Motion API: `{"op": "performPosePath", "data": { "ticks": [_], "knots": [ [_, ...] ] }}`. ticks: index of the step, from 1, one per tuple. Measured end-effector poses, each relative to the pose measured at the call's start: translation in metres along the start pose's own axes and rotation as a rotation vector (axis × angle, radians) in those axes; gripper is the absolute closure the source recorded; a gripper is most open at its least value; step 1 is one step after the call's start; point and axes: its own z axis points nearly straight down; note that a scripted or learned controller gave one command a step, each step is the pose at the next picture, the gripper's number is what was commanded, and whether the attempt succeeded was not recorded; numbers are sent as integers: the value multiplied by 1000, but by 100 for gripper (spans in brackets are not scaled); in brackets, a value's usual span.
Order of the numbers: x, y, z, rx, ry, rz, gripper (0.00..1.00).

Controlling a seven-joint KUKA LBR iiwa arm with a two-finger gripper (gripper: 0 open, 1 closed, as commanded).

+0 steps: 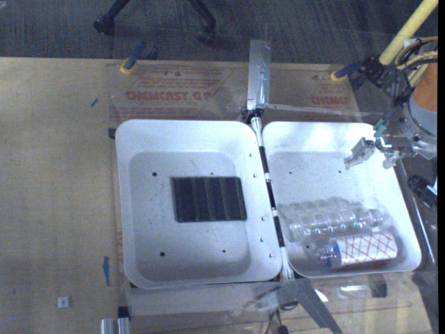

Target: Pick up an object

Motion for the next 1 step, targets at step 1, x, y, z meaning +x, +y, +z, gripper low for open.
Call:
{"op": "performPosePath", "data": {
  "ticks": [1],
  "knots": [
    [-35, -49, 69, -1, -1, -32, 0]
  ]
}}
